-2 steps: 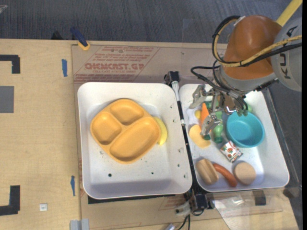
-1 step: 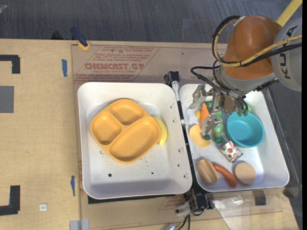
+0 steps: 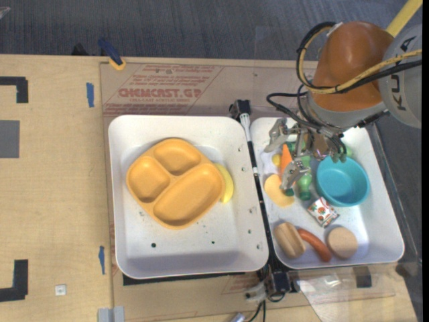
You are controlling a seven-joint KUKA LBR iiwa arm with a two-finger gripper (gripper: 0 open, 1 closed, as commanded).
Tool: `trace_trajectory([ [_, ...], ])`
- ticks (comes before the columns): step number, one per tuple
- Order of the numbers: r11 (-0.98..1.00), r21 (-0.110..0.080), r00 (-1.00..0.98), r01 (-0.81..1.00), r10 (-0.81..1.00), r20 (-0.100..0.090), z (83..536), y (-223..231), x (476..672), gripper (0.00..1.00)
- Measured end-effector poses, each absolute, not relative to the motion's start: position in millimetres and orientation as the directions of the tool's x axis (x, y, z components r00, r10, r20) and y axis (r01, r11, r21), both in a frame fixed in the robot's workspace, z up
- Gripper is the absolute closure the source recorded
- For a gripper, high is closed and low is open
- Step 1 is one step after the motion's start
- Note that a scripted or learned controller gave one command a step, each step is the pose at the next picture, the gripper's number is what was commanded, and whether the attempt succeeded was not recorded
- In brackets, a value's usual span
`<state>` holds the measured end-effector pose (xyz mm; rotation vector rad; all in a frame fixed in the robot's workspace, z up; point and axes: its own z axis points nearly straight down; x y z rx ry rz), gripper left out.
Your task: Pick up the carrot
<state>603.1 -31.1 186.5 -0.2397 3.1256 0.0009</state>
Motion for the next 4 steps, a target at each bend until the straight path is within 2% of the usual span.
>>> trace_trajectory([
  [4, 0.988, 0.000, -0.988, -0.153, -0.153, -0.007, 186.5, -31.1, 603.1, 0.00],
])
